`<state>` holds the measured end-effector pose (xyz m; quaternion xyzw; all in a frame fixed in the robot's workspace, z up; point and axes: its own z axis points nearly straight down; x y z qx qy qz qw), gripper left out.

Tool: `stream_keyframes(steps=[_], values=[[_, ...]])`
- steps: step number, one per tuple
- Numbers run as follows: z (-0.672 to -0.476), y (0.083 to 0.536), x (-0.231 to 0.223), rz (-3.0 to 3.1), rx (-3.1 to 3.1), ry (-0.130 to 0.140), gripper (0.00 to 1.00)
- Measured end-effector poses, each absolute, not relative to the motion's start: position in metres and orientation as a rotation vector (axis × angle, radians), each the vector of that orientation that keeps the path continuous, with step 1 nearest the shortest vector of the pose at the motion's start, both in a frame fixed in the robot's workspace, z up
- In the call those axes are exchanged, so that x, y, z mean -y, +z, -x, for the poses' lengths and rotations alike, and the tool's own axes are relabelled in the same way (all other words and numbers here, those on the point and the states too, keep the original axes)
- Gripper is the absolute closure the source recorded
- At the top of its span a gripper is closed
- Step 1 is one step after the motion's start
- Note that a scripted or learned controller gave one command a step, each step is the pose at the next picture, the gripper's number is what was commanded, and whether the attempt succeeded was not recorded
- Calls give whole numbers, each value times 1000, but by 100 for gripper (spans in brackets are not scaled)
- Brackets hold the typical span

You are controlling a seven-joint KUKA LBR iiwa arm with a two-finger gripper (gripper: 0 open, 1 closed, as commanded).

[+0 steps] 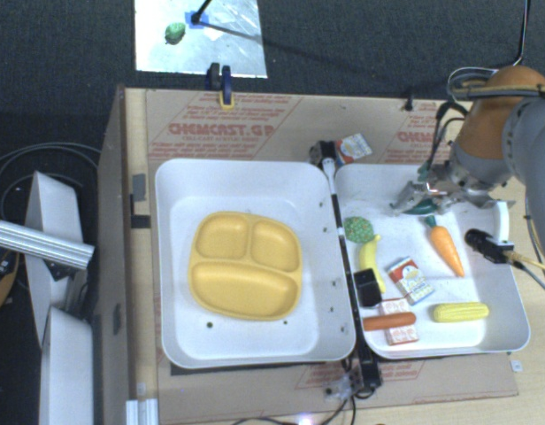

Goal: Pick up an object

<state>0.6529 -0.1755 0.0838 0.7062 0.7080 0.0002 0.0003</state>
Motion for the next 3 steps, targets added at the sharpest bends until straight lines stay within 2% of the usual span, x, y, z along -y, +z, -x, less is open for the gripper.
stream_keyframes(steps=[1,2,3], values=[[-653,95,176,-2215,-2225,-2,100],[-637,198,167,-2213,-2221,4,100],[-637,197,167,-2215,-2223,2,0]])
